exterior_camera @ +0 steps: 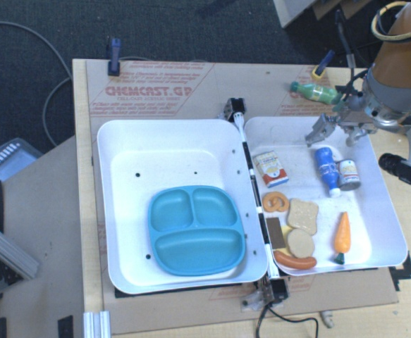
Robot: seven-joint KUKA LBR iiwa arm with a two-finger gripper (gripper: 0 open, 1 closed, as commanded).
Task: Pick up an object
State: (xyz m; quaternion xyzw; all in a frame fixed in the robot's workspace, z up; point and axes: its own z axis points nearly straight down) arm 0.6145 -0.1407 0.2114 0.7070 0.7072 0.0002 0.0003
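The right bin holds a blue bottle, a small can, a little carton, a pretzel, a bread slice, a round biscuit, a sausage, a carrot and a dark bar. My gripper hangs over the bin's far end, just beyond the blue bottle's top. It is open, its fingers spread, with nothing between them.
The left bin carries a blue divided plate. A green bottle lies on the bench behind the right bin. The arm's orange band rises at the far right. A black clip sits where the bins meet.
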